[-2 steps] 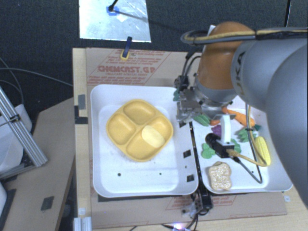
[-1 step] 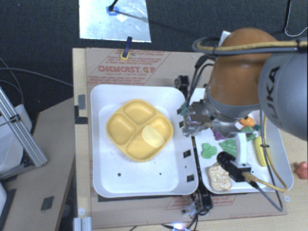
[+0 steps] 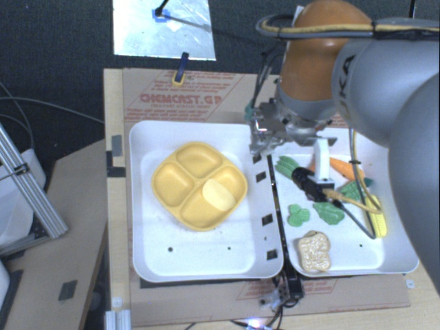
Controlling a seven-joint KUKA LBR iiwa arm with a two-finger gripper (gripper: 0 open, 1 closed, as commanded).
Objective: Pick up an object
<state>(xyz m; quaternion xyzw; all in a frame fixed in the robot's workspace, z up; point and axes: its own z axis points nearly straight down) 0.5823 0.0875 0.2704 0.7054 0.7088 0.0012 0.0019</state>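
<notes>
Toy food lies scattered in the right bin [image 3: 395,256], and that is where your pickable objects are: an orange carrot [image 3: 342,167] near the back, green leafy pieces [image 3: 298,216] in the middle, a yellow corn cob [image 3: 375,218] toward the right wall, and a pale cracker-like slice of bread [image 3: 314,251] at the front edge. The arm's wrist [image 3: 320,60] (grey, with its orange band showing as a rounded dome) hangs over the back of the divide between the two bins. You can see the tool [image 3: 265,139] low against the back corner, near the seam, but you cannot tell from here whether it is apart or together, and nothing is visibly gripped. A black cable runs from the wrist down across the food.

In the left bin [image 3: 148,253] sits a yellow divided plate [image 3: 180,177] with a pale yellow slice [image 3: 218,195] in one compartment. Both bins rest on brown cardboard [image 3: 179,96] laid over the table.
</notes>
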